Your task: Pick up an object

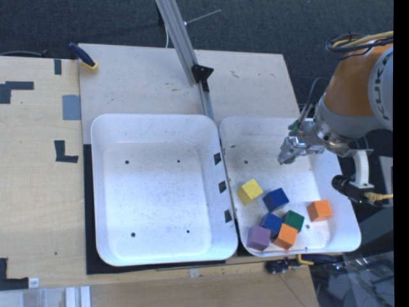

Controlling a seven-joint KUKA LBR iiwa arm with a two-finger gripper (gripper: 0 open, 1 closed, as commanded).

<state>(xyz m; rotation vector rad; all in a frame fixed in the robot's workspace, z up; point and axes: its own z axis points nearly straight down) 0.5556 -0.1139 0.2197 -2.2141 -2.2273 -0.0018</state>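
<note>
Pincer [285,157] over right bin [255,133], above the blocks, touching none; fingers apart or together impossible to tell. Yellow block [250,190] and blue block [276,199] nearest below it; orange block [319,210] by the bin's right wall; left bin [153,123] alongside.

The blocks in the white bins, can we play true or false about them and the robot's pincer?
1. All the blocks lie in the right bin. True.
2. The yellow block is touching the purple block. False: they lie apart, with a blue block between them.
3. The pincer is over the right bin, above the blocks. True.
4. There are three orange blocks. False: there are two, one alone by the right wall and one in the cluster.
5. The green block sits in the left bin. False: it sits in the right bin, in the cluster.
</note>
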